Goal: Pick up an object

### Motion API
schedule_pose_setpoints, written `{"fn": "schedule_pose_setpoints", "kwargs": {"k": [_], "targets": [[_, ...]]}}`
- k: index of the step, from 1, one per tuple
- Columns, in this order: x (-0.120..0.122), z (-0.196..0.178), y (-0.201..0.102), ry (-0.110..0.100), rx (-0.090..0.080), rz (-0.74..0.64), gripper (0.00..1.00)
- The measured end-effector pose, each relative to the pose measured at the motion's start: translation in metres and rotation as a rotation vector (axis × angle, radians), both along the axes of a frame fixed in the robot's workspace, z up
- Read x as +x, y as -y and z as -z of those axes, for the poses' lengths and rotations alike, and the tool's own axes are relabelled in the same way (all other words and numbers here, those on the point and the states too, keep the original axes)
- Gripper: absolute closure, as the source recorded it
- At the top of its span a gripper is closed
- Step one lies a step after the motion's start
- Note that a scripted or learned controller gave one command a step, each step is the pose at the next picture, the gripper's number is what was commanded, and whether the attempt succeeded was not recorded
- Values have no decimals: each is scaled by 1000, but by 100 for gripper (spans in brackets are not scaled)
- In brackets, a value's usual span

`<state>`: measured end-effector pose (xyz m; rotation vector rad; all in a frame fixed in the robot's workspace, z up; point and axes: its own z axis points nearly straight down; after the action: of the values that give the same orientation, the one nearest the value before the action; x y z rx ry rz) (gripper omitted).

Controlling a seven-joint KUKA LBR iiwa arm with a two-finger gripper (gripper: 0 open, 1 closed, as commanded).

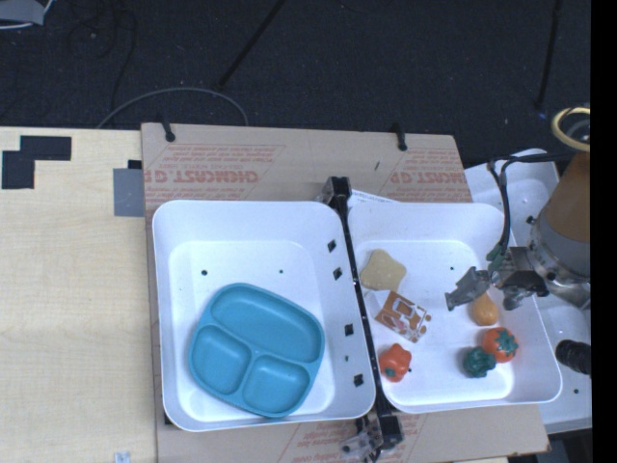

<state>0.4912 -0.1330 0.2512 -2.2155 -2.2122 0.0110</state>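
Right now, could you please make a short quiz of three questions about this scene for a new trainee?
1. True or false: the blue plate lies in the left bin.
2. Which toy is nearest the claw? A) orange ball B) red pepper C) teal ball
3. Fill in: the beige block lies in the ___ bin.

Key: 1 true; 2 A; 3 right.

Arm (578, 210) cut off at right edge; hand (487, 292) partly covers orange object (485, 311)
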Motion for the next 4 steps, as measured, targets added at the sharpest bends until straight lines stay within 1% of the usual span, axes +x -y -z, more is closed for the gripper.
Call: {"fn": "schedule_pose_setpoints", "kwargs": {"k": [1, 2, 3, 4], "targets": [[2, -4, 0, 9, -2, -1, 0], [2, 60, -1, 3, 0, -1, 0], [6, 114, 7, 4, 0, -1, 0], [10, 141, 6, 21, 0, -5, 0]]}}
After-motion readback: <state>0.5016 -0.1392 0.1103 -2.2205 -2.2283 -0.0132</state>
